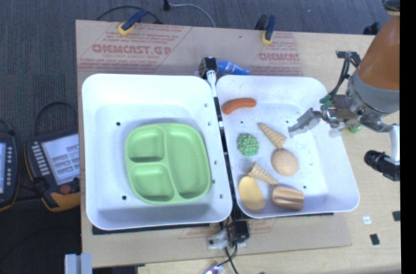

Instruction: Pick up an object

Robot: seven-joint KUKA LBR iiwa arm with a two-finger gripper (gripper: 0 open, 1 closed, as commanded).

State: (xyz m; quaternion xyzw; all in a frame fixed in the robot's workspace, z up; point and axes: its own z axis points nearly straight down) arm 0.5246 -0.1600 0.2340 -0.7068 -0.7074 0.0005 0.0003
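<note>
The right bin (338,169) holds several toy foods. An orange sausage (239,105) lies at its far left and a green bumpy ball (247,145) sits below it. Two tan cones (272,134) (262,173) lie near the middle, with a round beige bun (285,162) between them. A yellow pear-like piece (251,193) and a brown bread roll (287,197) rest at the near edge. My gripper (300,124) hangs over the bin's upper right part, pointing left, a little right of the upper cone and above the bun. Nothing shows in its grasp.
The left bin (104,136) holds a green divided plate (168,161). A blue-and-black item (221,67) lies on the board behind the seam between the bins. Two clamps (132,22) (266,30) grip the board's far edge.
</note>
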